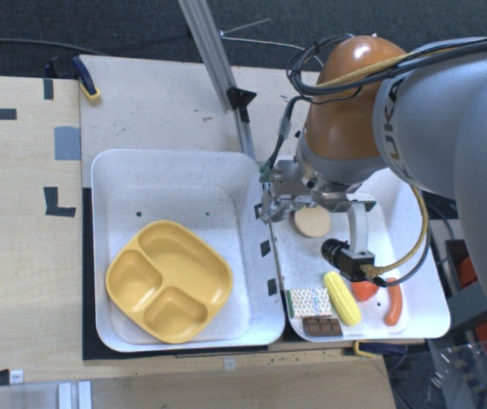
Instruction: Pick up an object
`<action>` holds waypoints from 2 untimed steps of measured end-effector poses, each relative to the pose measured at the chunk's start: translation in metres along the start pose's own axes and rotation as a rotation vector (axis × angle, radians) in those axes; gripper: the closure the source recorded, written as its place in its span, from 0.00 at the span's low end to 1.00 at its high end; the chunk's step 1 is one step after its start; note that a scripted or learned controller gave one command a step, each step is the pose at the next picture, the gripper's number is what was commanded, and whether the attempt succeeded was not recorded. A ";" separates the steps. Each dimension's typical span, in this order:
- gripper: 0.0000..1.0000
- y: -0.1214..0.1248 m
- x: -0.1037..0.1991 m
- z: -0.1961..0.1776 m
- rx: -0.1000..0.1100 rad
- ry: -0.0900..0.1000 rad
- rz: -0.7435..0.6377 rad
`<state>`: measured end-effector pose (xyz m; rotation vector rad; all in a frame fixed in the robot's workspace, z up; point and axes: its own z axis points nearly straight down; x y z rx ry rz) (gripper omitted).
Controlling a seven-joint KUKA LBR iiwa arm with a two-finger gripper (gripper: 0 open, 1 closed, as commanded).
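Pale wood makes up the bench, and two white bins sit on it side by side. The right bin holds the small things the arm could pick. A round tan piece like a cookie lies near the middle of that bin, and it sits closest to the claw, just to the claw's right. Nearer to us lie a yellow corn cob, a small red toy beside it, an orange carrot shape, a checked block and a brown chocolate bar. They are bunched in the near part of the bin, so they would be harder to grab one at a time. The left bin holds a yellow tray with three hollows, lying flat in the near part. The grey arm comes in from the right, with its orange band over the far part of the right bin, and it points down. The claw hangs low by the wall between the two bins. I cannot tell how wide it is, and I see nothing in it. My guess is the cookie is the easiest thing to reach from there.
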<state>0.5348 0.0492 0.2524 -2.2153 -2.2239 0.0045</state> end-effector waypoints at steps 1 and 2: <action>0.00 0.000 0.000 0.000 0.001 0.000 0.001; 0.00 -0.048 0.053 0.165 -0.004 0.000 0.005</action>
